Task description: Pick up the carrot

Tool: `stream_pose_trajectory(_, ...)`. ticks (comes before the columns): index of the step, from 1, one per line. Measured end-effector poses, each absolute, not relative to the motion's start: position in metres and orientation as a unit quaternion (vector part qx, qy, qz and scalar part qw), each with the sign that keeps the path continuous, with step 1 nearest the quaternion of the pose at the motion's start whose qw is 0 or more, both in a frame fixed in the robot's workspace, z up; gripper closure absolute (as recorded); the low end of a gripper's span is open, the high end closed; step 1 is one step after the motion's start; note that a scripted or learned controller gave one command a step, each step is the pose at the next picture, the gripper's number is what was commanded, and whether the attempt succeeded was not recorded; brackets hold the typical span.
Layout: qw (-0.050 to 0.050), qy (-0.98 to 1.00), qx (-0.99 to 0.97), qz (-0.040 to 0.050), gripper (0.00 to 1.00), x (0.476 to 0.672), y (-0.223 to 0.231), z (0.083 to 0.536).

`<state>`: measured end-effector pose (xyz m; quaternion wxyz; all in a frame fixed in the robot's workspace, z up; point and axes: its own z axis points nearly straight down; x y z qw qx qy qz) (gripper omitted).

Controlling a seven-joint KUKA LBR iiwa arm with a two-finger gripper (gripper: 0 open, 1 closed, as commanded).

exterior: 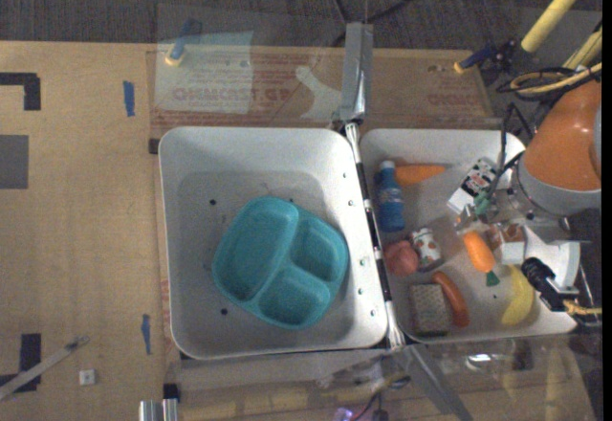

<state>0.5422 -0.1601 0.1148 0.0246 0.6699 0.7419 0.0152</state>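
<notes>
The carrot lay in the right bin, towards its right side, orange with a small green tip pointing to the near edge. It sat clear of the arm, with nothing gripping it. Just above and beside it the gripper hung over the bin's right part, but it showed as a muddle of dark and pale parts against a small printed carton, and whether it was apart or together could not be told. The arm behind it, with its orange band, was cut off by the right edge of the picture and covered the bin's right rim.

Around the carrot the bin was crowded. A yellow banana lay near the right corner, partly behind a black fitting. A sausage-like red piece lay beside a brown, rough-surfaced block, and a round red fruit touched a small printed can. A blue bottle lay along the left wall, with an orange wedge just beside its cap. A small pale-and-brown item right of the carrot was too blurred to name.

The left bin held a teal divided plate, tilted across its floor. Both bins stood on the brown bench.
</notes>
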Motion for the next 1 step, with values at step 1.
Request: stream_pose_trajectory(1,0.001,0.676,0.737,-0.0002,1.0,0.5514,-0.1089,0.2201)
